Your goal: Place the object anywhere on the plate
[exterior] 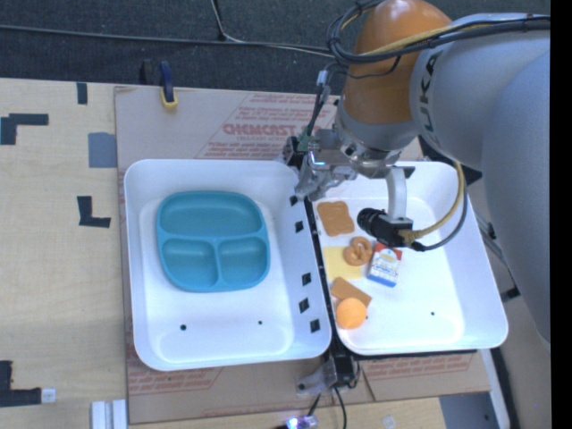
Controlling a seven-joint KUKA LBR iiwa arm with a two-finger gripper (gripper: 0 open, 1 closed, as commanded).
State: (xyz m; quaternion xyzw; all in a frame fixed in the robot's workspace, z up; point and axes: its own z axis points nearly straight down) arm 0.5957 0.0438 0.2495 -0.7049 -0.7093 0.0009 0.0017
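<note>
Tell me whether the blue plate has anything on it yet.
Empty. All three compartments of the plate show bare blue, and the food items, including the orange, lie in the right bin.

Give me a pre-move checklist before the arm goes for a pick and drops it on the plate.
1. Blue plate sits flat in the left bin: ok.
2. Plate compartments free of items: ok.
3. Objects present in the right bin: orange ball, pretzel, toast slice: ok.
4. Gripper over the right bin: not ok, it hangs near the divider.
5. Gripper state: cannot tell.
6. Objects spaced for a clean pick: not ok, clustered.
</note>
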